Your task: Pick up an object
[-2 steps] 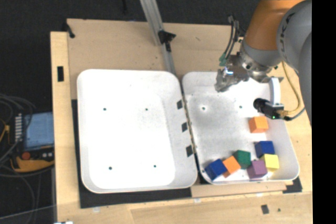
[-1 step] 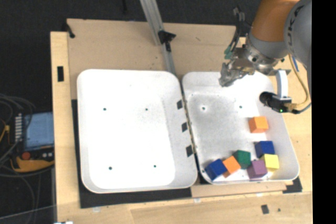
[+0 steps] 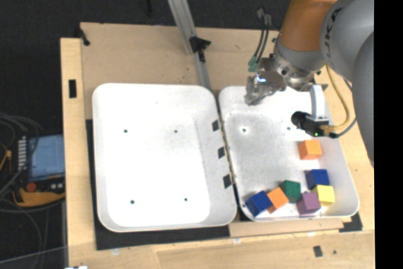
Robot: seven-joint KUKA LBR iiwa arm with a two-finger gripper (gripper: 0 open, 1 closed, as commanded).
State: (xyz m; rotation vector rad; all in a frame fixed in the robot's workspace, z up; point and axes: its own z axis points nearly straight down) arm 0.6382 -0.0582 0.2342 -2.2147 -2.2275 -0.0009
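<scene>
Gripper point(image 3: 257, 92) hanging over the top-left corner of the right bin point(image 3: 264, 135), just inside its rim. Can't tell whether clamped or released, too small and blurred. Nothing visibly sitting in it.

Directly under and around the tool: bare white bin floor, speckled.

Grey arm point(image 3: 343, 22) with the orange band point(image 3: 308, 3) running up and right from the tool. Small black unit with a green light point(image 3: 308, 123) hanging off the wrist, down and right of the tool.

Blocks all lying well apart from the tool, toward the bin's bottom-right:
- orange block point(image 3: 310, 149) sitting alone, nearest to the tool, below and right of it.
- dark blue block point(image 3: 318, 177) further down, with a yellow block point(image 3: 325, 193) touching just below it.
- purple block point(image 3: 308, 203) just beside the yellow one, on the tool's side.
- green block point(image 3: 291, 189) next along, then a second orange block point(image 3: 277, 198) and a blue block point(image 3: 259, 203), clustering in a row along the bottom rim, almost straight below the tool.

Left bin point(image 3: 157, 154) lying beside the tool, to its left, touching the right bin along a shared edge.

Metal pole point(image 3: 179, 9) slanting up and away, above and left of the tool.

Blue box with cables point(image 3: 44, 157) sitting off the bench, far left of the tool.
</scene>
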